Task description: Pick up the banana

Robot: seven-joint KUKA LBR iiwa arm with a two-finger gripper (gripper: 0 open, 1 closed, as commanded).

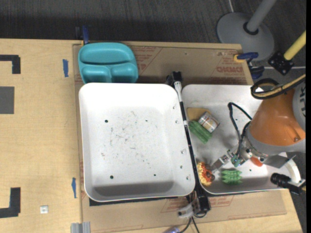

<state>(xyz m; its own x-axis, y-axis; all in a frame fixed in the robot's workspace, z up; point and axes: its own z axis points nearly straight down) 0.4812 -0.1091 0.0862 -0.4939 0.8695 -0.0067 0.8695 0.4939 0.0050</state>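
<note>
Banana, I judge, is the yellow-orange thing [205,173] at lower right in the right bin [218,96]; I'd centre the end effector [228,160] over it, though I cannot tell its state.

Divided tray [107,62] behind left bin [131,140], small items [204,126] in right bin [221,95]

Pincer [224,159] low in right bin [218,95]

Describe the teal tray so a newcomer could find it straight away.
Start at the two white bins side by side on the bench; take the left one. Just beyond its far edge, on the brown cardboard, sits the teal tray, touching the rim. It is the one teal thing there, a rounded plastic dish split into compartments.
</note>
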